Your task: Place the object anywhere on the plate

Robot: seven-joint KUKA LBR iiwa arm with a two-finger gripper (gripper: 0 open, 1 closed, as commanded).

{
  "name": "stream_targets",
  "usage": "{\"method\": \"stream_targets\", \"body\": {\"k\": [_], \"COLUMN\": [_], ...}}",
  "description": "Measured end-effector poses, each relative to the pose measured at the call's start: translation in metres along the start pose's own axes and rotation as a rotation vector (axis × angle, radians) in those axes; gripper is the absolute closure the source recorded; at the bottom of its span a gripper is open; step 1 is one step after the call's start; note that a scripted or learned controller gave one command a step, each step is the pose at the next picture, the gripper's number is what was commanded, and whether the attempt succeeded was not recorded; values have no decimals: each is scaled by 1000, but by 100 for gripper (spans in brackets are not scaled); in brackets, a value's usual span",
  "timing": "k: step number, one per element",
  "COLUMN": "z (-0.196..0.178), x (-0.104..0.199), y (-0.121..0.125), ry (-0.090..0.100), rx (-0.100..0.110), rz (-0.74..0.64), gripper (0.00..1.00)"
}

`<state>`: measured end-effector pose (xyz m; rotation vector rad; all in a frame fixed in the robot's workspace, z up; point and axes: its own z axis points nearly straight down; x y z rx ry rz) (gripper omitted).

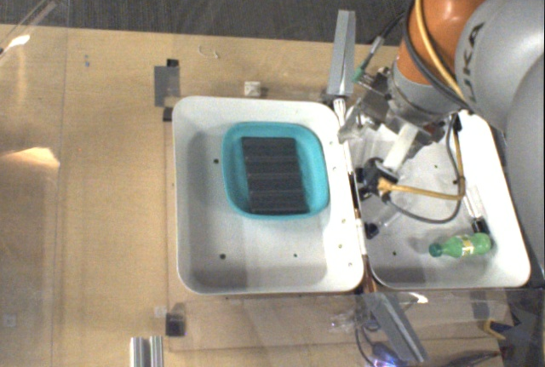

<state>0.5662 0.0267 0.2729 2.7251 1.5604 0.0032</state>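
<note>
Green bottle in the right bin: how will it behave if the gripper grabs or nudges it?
The green bottle lies on its side on the right bin floor, so a nudge would probably roll it. It looks small and plastic, likely light. Its rounded, smooth-looking body may slip between fingers.

My arm (502, 42) looks like smooth grey-painted metal, its orange band (443, 8) glossy. Both bins, the left (196, 263) and the right (502, 263), look like smooth white plastic with a soft sheen. The teal plate (317, 165) seems shiny plastic, carrying a dark, matt, ribbed insert (272, 176). The green bottle (460, 247) looks like glossy plastic. The counter (85, 186) is pale wood grain under a reflective clear sheet.
</note>
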Motion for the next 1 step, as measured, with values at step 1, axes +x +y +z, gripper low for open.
{"method": "stream_targets", "body": {"k": [1], "z": [-92], "x": [25], "y": [52], "ry": [1], "rx": [-1], "rz": [24], "gripper": [0]}}
